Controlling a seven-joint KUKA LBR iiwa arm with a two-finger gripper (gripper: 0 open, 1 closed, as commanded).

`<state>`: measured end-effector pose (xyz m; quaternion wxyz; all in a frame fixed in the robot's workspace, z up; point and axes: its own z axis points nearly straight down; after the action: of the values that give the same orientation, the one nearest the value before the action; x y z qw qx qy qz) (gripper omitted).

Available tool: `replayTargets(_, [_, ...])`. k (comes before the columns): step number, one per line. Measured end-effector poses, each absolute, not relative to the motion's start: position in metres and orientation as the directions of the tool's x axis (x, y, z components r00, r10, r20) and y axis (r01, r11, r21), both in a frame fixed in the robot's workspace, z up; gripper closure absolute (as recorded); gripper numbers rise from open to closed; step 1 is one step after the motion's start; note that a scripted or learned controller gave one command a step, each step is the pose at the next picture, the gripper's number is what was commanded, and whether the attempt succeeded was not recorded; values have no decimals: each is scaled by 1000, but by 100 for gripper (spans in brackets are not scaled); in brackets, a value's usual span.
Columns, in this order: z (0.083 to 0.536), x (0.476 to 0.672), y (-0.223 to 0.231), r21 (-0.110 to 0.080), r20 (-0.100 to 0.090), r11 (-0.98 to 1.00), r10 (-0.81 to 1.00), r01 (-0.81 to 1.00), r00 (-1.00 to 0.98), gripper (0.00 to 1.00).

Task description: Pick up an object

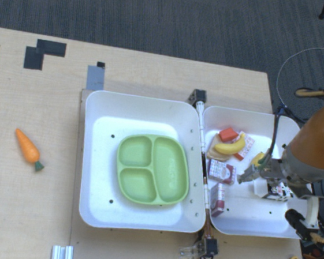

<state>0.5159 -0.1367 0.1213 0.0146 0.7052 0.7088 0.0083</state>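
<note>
While the grey arm [313,152] with its orange band reaches in from the right, it hangs low over the right bin [256,224], wrist pointing left, tool [256,173] just above the bin floor near the middle. Cannot tell how the tool is set, too blurred and partly hidden by the wrist; nothing visibly gripped. Items cluster in the right bin's left half: a yellow banana [230,145] lies on a red block [229,133] near the top, a dark red and white packet [221,171] sits just left of the tool, another small red and white packet [218,201] lies below it by the bin wall. Left bin [97,165] holds a green three-compartment plate [153,169], flat, centred. An orange toy carrot [28,148] lies on the desk [19,208], well left of both bins.
</note>
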Motion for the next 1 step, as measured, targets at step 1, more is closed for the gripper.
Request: replayTargets(1, [104,503,-120,15,-4,4,1000,1000,-4,0])
